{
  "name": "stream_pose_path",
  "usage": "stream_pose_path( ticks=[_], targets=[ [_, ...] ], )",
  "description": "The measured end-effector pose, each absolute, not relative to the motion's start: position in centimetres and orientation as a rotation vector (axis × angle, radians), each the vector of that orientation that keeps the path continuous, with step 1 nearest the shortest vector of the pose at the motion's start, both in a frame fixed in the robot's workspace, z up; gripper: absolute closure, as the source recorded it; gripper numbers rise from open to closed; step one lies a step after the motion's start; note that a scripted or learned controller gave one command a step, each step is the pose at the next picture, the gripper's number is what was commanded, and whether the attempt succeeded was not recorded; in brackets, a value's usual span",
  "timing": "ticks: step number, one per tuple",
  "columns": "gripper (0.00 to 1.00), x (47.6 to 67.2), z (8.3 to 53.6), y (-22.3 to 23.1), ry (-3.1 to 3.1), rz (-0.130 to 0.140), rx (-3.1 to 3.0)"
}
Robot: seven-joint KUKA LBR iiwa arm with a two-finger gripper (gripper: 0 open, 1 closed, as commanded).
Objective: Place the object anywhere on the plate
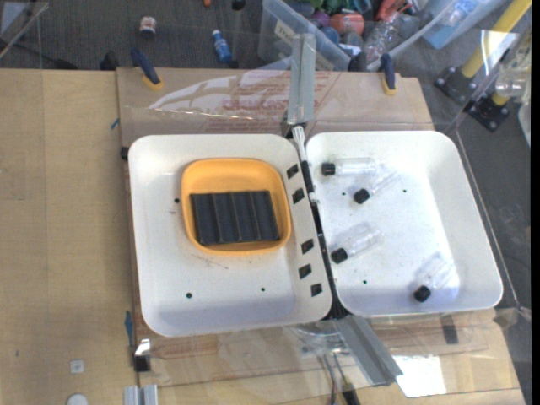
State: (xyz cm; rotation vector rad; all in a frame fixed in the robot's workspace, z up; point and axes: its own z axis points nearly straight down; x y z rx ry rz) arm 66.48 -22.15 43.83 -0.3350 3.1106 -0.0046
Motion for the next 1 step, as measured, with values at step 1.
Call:
stream_pose_path(
  ticks=[1],
  targets=[
    [1.00,66.82,43.82,-22.13,3.050,-0.006,-0.697]
  ],
)
